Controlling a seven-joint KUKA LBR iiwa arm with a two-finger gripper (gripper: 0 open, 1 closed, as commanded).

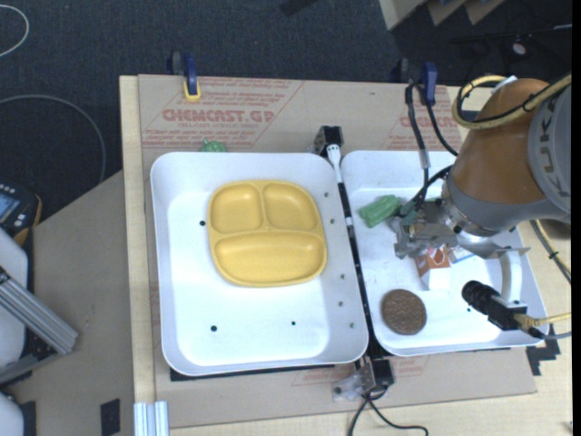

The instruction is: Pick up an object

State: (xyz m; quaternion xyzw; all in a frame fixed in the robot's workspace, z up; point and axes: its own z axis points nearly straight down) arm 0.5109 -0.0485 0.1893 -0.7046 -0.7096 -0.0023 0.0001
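Over the far half of the view's right-hand shallow white bin (385,176), the grey arm with the orange band (501,166) reaches in and holds its claw (416,240) low among the contents. Claw state: cannot be told, since the wrist body covers most of it from above. Nothing is visibly held. Contents of this bin, three items: one small green soft-looking piece (379,211), just beside the claw on the side toward the divider; one small orange-and-white packet-like item (438,260), partly hidden under the wrist and touching or nearly touching the claw, which of the two is unclear; one flat brown round disc (404,311), nearer the front wall and apart from the claw. Contents of the left-hand shallow white bin (272,330): one yellow plastic divided tray with three compartments (268,232), lying flat toward the far half and well apart from the arm. Both bins sit side by side on the pale brown desk (236,116). Progress, as a judgement: the approach looks made and the claw stands at picking height, with the orange-and-white packet or the green piece the likeliest target. The grip itself is unconfirmed, and the lift clear of the bin floor is not yet done.
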